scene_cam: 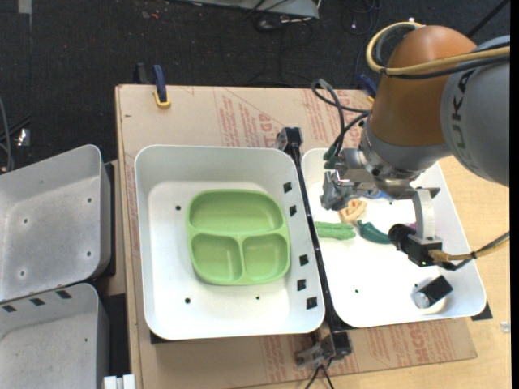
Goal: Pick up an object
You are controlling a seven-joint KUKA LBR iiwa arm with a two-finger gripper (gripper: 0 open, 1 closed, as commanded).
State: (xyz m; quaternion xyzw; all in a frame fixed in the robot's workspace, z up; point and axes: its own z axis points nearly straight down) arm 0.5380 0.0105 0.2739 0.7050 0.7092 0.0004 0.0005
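Observation:
My gripper [337,194] hangs low over the upper left part of the right bin [381,302]. Just below and right of it lies a small tan and white object [353,211]; whether the gripper touches it I cannot tell. A light green stick [334,231] lies a little below the gripper, near the bin's left wall. Beside it to the right is a darker green curved piece [375,233]. A small black and white block [430,292] rests in the bin's lower right corner.
The left bin [162,298] holds a light green divided plate [238,236] at its middle. A black divider [306,241] runs between the two bins. The arm's wide grey and orange body [430,96] overhangs the right bin's upper half.

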